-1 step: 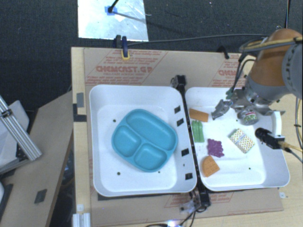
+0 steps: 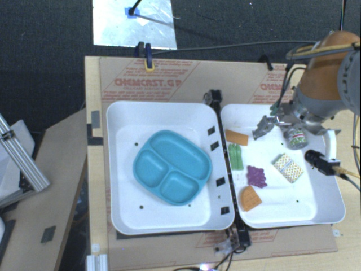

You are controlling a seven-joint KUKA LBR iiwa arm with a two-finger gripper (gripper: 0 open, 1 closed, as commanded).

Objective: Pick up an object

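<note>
The gripper (image 2: 263, 127) hangs over the back of the right bin (image 2: 327, 208), and from this angle there's no telling whether it's spread or closed; nothing shows in its grasp. Just beside its tip lies the orange block (image 2: 237, 137), the likeliest pick: it looks light, stiff and flat-sided, so a pinch across its short sides should hold. Further out are 4 more candidates. The green piece (image 2: 236, 156) sits by the bin wall, awkward to straddle. The purple cluster (image 2: 256, 176) looks soft and lumpy. The checkered packet (image 2: 287, 167) may be slick. The orange wedge (image 2: 250, 197) lies nearest the front.
</note>
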